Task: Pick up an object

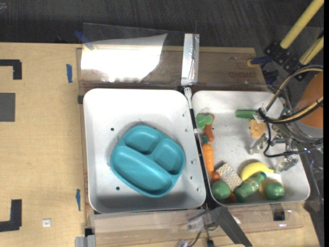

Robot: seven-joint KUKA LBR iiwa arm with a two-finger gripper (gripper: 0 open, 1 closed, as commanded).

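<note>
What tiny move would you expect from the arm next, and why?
Probably a short drop straight down: the gripper hangs in the right bin just above the yellow banana, with nothing seen between its fingers, so lowering toward that toy looks likeliest.

Orange band (313, 104), black cables (277, 118), metallic end effector (268, 147).

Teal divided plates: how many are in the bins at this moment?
1. The teal divided plate lies in the left bin, near its middle, tilted diagonally. The right bin holds toy food crowded along its near edge and left wall; small pieces there may hide others.
</note>
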